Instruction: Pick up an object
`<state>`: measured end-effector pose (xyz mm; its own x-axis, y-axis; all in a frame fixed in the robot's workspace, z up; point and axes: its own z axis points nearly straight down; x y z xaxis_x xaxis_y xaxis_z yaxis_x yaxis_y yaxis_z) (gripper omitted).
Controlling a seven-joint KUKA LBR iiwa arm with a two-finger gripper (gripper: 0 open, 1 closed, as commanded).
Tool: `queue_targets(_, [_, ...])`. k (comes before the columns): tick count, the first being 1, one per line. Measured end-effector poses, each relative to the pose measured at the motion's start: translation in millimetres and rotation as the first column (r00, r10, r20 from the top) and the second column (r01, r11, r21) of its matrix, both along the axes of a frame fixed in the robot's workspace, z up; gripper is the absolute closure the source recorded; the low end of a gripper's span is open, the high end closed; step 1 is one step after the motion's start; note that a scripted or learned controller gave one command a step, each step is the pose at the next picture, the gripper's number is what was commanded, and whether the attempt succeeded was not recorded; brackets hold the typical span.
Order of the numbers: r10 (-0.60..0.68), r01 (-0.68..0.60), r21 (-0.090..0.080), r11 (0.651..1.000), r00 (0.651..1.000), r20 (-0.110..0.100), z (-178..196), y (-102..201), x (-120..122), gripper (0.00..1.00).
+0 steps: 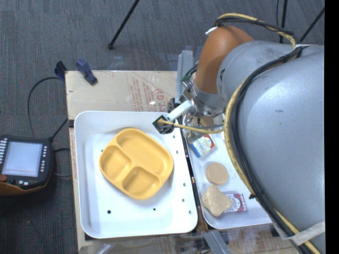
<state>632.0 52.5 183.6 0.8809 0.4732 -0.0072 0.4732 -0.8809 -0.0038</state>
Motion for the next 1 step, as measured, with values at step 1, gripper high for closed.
queue_targets(1, [-0.147,0.147,-0.001,0.989,0.989,0.001,0.4,-57.8,2.0,1.00])
